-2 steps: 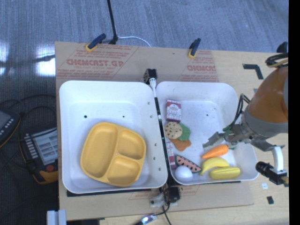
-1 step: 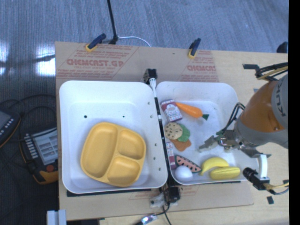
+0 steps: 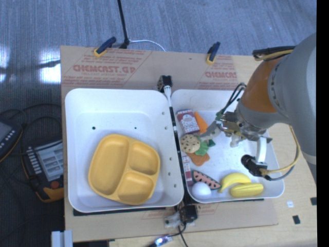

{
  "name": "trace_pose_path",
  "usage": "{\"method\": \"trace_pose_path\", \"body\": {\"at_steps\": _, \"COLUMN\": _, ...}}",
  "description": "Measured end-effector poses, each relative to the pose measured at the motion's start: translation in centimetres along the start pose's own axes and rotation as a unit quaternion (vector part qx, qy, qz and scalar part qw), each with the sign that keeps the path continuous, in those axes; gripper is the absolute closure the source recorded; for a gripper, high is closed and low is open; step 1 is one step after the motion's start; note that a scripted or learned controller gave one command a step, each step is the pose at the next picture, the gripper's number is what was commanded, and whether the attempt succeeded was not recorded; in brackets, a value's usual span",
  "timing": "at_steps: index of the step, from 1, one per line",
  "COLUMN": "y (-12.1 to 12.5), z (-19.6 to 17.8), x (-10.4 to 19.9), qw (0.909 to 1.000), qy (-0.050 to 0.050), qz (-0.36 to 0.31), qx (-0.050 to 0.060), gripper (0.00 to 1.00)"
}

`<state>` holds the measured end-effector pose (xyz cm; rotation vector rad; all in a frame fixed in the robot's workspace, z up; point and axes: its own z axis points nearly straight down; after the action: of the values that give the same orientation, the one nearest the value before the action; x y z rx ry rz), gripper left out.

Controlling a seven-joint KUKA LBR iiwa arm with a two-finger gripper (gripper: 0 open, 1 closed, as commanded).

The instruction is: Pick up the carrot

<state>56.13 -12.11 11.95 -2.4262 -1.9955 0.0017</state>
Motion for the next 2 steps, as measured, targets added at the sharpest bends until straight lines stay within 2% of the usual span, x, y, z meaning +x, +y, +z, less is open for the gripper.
{"method": "trace_pose_path", "body": {"at_steps": 1, "y": 5.3, "z": 3.0, "x": 1.8, "qw": 0.9918, "qy": -0.002, "qz": 0.128, "qx": -0.002, "gripper": 0.00}}
{"method": "trace_pose_path", "body": {"at_steps": 2, "y": 5.4, "z": 1.9, "x": 1.8, "qw": 0.9919, "qy": -0.004, "qz": 0.127, "qx": -0.005, "gripper": 1.00}}
